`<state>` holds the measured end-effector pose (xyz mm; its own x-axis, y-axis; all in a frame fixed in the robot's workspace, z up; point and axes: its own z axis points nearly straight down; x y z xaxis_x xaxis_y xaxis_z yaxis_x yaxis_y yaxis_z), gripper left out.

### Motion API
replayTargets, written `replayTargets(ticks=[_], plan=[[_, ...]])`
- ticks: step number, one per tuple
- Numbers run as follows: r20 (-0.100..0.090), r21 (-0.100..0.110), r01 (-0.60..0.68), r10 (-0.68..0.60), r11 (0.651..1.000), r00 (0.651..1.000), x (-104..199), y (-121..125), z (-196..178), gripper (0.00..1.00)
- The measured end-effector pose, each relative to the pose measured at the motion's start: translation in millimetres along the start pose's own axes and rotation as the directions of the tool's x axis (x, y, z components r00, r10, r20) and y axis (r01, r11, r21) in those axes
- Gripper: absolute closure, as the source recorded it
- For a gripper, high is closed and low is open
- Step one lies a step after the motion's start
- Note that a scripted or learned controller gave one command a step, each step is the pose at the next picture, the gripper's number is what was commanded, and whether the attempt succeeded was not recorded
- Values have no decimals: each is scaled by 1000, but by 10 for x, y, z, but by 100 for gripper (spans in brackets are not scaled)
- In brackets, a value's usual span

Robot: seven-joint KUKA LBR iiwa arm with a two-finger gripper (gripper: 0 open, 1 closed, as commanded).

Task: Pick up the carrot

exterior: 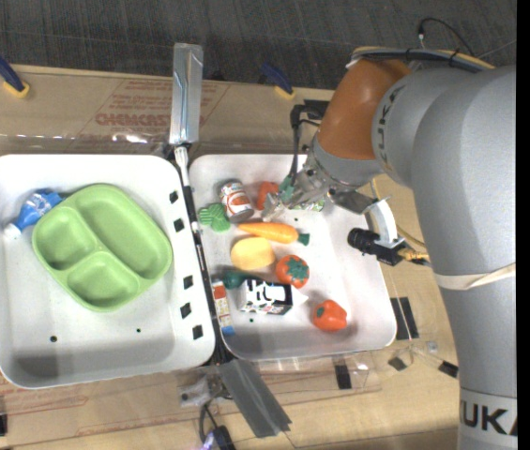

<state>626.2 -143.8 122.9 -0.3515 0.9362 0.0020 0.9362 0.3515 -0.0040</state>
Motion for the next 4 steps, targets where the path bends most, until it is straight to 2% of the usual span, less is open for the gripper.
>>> replayTargets(ticks=[1,2,3,4], plan=[[0,0,0,0,1000,1000,0,-1,1,0],[7,-8,149,-149,989,989,-158,-408,267,0],[5,-5,154,-154,988,988,-151,-410,177,100],[4,-6,6,-6,1000,1000,45,158,-921,100]])
